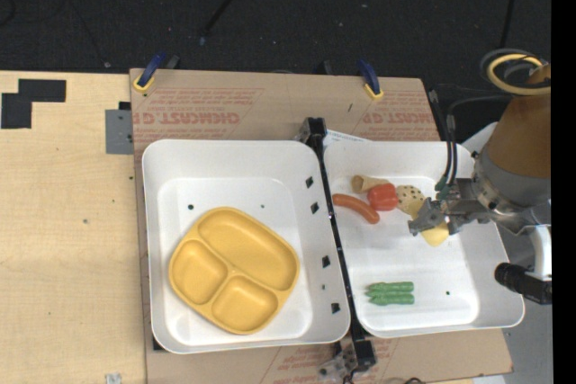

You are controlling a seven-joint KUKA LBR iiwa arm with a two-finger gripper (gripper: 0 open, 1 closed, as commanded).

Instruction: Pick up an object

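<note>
While the arm reaches in from three o'clock, you see its end effector (430,225) low over the right bin (490,306), at a small yellow object (436,236); you cannot tell whether it grips it. Toward nine o'clock lie a red piece (382,196) and a sausage (355,208); green beans (390,292) sit at six o'clock. A yellow tray (234,269) fills the left bin (180,162)

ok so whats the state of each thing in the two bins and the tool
yellow divided plate: flat in the left bin, nothing in its compartments
green beans: lying loose near the front of the right bin
hot dog: lying loose by the divider
red piece: resting beside the hot dog
tool: low over a yellow piece, grip not clear
</note>
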